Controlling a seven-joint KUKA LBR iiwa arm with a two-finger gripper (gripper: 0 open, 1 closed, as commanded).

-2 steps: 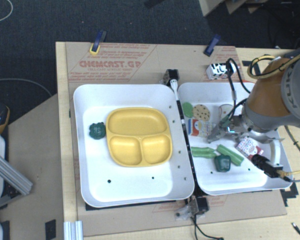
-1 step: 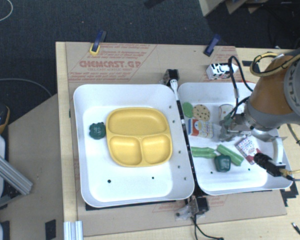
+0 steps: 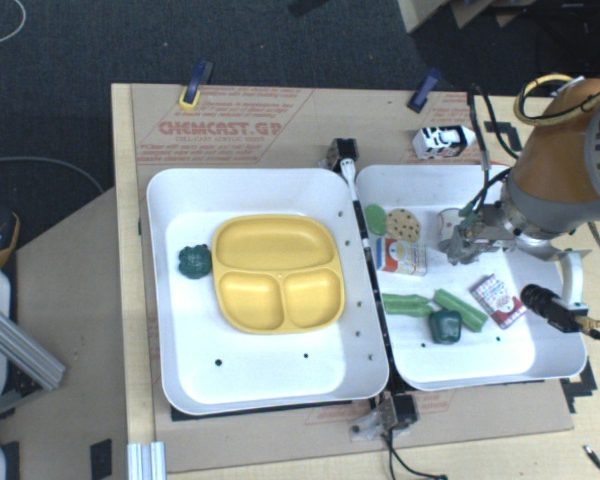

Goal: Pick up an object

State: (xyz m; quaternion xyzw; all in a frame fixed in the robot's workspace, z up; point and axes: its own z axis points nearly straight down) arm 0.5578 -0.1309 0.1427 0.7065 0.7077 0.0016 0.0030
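Grey-and-orange arm reaching in from the right edge, gripper (image 3: 460, 240) hanging low over the right bin (image 3: 420, 183); cannot tell its state from this angle.

Left bin (image 3: 170, 203), smooth white plastic with rounded corners, is carrying a glossy yellow divided tray (image 3: 278, 271) at centre and a small knobbly dark green lump (image 3: 194, 261) just left of it. Right bin is holding the loose pieces: a round speckled cookie (image 3: 403, 225) beside a green oval piece (image 3: 375, 218), a small printed carton (image 3: 401, 257) below them, two green stick shapes (image 3: 435, 305) lying near the middle, a dark green blocky piece (image 3: 445, 326) touching them, and a flat red-and-white packet (image 3: 497, 299) toward the right. Metal gripper is sitting just right of the cookie and carton, nothing visibly between its tips.
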